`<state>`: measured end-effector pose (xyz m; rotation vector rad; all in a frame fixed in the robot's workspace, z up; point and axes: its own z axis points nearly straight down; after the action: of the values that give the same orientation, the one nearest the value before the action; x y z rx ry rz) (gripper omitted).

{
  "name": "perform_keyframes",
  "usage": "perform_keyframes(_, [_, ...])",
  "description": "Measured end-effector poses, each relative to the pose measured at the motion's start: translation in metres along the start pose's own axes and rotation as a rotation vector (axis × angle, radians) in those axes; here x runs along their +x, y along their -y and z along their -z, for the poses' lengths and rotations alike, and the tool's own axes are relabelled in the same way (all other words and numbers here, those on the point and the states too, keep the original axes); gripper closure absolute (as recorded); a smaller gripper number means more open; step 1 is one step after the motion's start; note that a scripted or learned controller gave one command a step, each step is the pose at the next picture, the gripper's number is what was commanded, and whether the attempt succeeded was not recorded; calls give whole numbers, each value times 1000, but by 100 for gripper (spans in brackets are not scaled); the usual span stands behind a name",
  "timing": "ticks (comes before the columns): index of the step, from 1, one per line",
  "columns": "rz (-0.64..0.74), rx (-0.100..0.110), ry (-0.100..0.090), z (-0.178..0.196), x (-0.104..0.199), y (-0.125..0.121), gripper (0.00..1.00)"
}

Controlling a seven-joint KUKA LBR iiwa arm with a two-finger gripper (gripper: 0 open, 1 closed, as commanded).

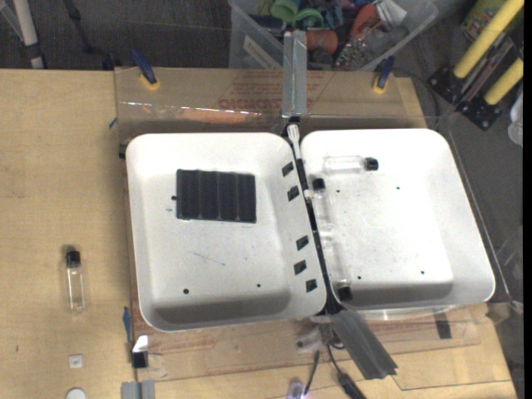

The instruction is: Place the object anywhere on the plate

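A flat black ribbed plate [216,195] lies in the left white bin [158,281], toward its far middle. Three clear vials with black caps lie in the right white bin [432,248]. One vial [349,165] rests near the far wall. Another vial [319,199] lies along the left wall beside the divider. A third vial [334,266] lies further forward along that same wall, its cap near the front corner.
A clear vial [76,279] with a black cap lies on the wooden bench left of the bins. A clear tub [332,15] of colourful toys stands behind the bins. Yellow tubes [495,32] lean at the far right. A black divider [306,223] separates the bins.
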<state>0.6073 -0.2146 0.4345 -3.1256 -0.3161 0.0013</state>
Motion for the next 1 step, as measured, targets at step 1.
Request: perform_keyframes(1, [273, -2, -2, 0, 24, -9, 100])
